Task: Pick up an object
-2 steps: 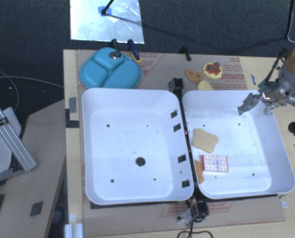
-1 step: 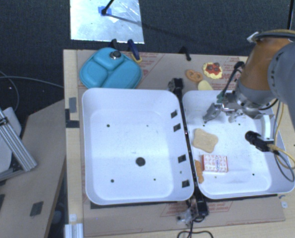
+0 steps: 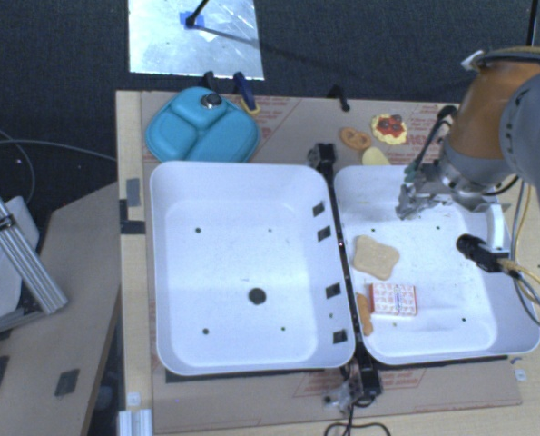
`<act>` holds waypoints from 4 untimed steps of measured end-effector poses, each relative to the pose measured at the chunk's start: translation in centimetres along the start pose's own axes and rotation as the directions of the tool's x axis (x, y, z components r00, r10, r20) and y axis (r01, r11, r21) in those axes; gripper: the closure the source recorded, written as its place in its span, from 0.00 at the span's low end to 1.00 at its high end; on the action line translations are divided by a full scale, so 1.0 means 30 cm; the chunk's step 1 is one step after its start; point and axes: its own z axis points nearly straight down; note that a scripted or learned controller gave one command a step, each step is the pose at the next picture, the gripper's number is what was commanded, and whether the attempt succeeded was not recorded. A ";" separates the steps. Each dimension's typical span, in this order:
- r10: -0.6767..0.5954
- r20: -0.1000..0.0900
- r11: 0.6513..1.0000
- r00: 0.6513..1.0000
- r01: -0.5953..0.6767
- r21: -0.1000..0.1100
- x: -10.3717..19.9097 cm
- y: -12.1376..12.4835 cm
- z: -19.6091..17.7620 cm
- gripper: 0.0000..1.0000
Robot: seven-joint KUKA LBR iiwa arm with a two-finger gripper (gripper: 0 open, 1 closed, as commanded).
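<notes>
Lying flat in the right bin (image 3: 487, 334): tan toast slice (image 3: 376, 257), long side slanting, beside red patterned card (image 3: 393, 299). Hovering near the bin's back wall: gripper (image 3: 413, 203), grasping nothing seen, open or clenched unclear. Sitting behind the left bin (image 3: 188, 334) on the desk (image 3: 288, 116): blue tray (image 3: 202, 127).

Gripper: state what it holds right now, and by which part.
Nothing shows between the fingers of the gripper; it hangs above the right bin, apart from the bread slice.

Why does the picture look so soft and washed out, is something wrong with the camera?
In the camera view, the two white bins glare brightly; the arm near the right edge looks soft, the gripper casts a faint shadow on the right bin's floor, and the toast piece lacks crisp edges.
</notes>
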 end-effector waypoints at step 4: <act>0.007 0.000 1.000 1.000 -0.007 0.005 0.518 -0.470 -0.340 1.00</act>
